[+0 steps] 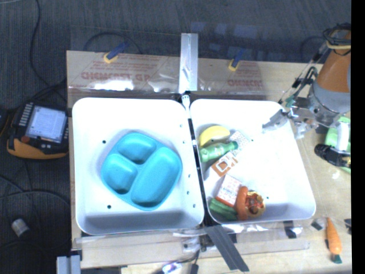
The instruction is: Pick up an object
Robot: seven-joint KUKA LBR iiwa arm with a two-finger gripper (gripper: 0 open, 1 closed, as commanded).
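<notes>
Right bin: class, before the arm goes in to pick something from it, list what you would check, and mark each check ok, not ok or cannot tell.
1. Things to pick lie in the right bin: ok; a banana, a green bottle, small boxes and a hot dog cluster at its left side.
2. Tool is above that bin: ok, over its upper right corner.
3. Tool is over a target: not ok, the items lie apart from it, toward the left.
4. Fingers open: cannot tell.
5. Items separated for a clean grip: not ok, they crowd together against the wall.
6. Blue tray out of the path: ok, it sits in the left bin.
</notes>
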